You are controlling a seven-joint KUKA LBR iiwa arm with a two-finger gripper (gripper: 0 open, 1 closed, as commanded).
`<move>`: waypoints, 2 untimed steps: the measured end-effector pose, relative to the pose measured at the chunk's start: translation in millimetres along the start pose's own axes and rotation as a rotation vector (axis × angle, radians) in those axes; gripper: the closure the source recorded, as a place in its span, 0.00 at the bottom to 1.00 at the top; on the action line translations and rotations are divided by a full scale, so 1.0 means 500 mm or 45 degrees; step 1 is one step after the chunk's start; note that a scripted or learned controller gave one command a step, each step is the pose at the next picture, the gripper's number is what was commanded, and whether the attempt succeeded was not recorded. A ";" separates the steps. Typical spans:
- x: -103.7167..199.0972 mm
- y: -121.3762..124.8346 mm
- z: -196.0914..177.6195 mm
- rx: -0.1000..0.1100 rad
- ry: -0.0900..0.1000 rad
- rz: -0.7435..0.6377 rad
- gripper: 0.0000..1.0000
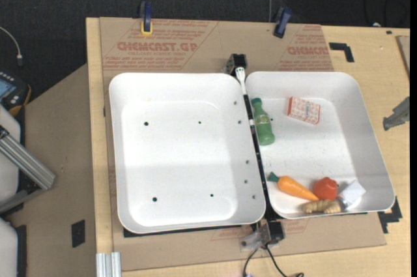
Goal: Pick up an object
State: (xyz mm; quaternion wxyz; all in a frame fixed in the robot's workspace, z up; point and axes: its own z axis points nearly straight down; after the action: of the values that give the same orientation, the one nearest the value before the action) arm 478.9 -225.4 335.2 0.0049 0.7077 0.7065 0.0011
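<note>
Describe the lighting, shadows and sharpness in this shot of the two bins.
Camera view: even overhead light, with a soft shadow band across the near half of the left bin; mild glare washes out the right bin floor; the green bottle and carrot are fairly sharp, with short shadows; the gripper at the edge is slightly blurred.

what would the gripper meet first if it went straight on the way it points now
The gripper seems to point left, over the right bin. The first thing roughly in that line is the red-and-white packet. Height is unclear from this slant, so it might pass above it.
</note>
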 end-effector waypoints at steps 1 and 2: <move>0.002 0.002 -0.010 0.005 0.003 -0.003 0.00; 0.050 0.004 -0.060 0.003 0.003 -0.006 0.00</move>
State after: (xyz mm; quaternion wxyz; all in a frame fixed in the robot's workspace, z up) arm 480.5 -200.3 365.1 0.0033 0.7060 0.7082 0.0013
